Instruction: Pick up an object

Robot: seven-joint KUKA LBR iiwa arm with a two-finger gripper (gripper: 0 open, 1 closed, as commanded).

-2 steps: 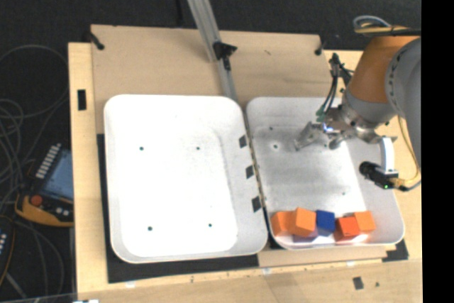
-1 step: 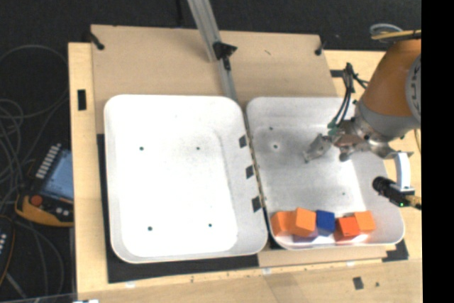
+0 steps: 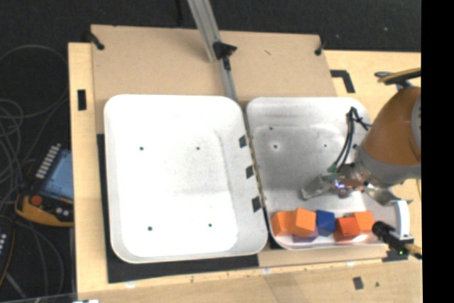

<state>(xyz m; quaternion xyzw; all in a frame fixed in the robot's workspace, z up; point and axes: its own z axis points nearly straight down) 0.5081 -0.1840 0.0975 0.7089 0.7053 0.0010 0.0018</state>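
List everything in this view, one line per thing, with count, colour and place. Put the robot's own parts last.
bins: two, white, side by side on the bench
orange blocks: at least two, orange, along the right bin's near edge
blue block: one, blue, between the orange blocks
bench board: one, tan, under both bins
metal rail: one, grey, slanting from the top to between the bins
handheld unit: one, orange and black with a blue screen, far left
arm: one, grey with orange band, over the right bin
gripper: one, above the blocks
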